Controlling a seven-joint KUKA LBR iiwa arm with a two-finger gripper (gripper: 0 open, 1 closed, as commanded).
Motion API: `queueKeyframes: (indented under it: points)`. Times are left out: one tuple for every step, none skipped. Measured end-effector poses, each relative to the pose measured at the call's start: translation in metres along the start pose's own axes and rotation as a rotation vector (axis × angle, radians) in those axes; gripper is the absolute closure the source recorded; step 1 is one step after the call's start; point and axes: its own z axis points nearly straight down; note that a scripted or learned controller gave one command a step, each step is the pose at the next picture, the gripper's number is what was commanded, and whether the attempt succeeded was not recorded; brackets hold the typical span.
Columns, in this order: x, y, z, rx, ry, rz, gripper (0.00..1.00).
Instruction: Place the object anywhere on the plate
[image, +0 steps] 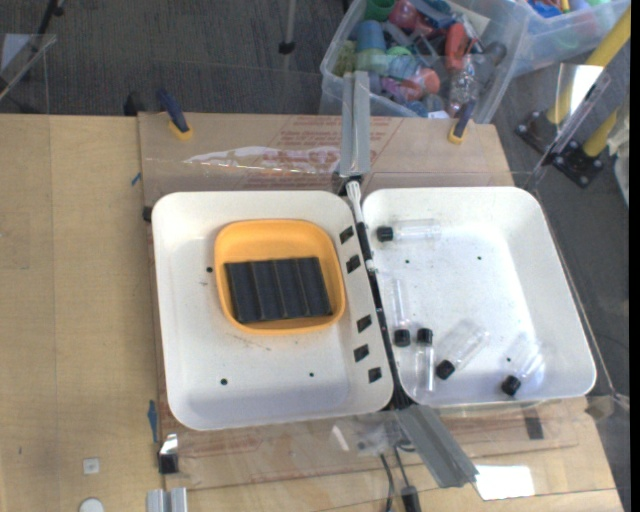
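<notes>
**Dark block lies on the plate; placing step looks finished**

A black rectangular block with 4 ridges (278, 290) rests flat inside the shallow orange plastic plate (232, 245), touching its floor and near its front rim. If this block is the task's object, I judge that the placing is already done, and the next move calls only for the arm to keep away without pushing the plate. How the jaws of the gripper stand, I cannot tell.

The plate sits in the left white bin (190, 380), a little behind its middle. To the right of the plate, in the right white bin (480, 215), lie several clear plastic vials with black caps (460, 345), well apart from the plate. If one of them is the object instead, it is not yet moved, and a slim, smooth tube could easily roll.

Under the plate's bin is a pale wooden bench (70, 300). Behind the plate lies a brown cardboard sheet (250, 140), and further behind, to the right, stands a clear box of colourful toys (430, 50) on a grey floor (150, 50).
</notes>
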Motion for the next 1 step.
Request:
queueKeyframes:
  points:
    - [-0.0001, 0.0001, 0.0005, -0.001, 0.000, -0.375, 1.00]
